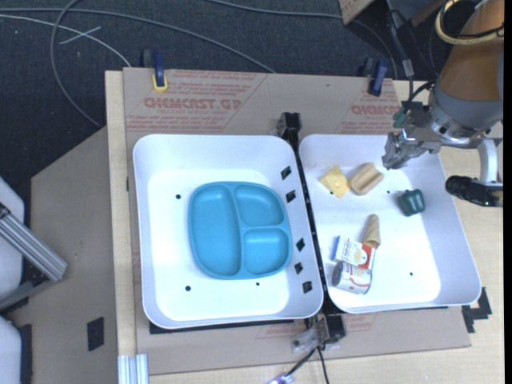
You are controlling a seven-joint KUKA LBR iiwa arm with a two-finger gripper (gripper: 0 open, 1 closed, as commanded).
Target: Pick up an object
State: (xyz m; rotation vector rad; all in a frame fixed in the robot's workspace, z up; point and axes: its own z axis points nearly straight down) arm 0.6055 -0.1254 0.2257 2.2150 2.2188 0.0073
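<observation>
Though its grip unreadable, metallic pincer (394, 160) beside rounded tan block (366, 178).

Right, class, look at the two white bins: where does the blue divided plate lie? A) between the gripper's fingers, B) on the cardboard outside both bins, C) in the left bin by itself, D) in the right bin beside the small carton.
C: the blue divided plate lies flat in the left bin, with no other object beside it there.
</observation>
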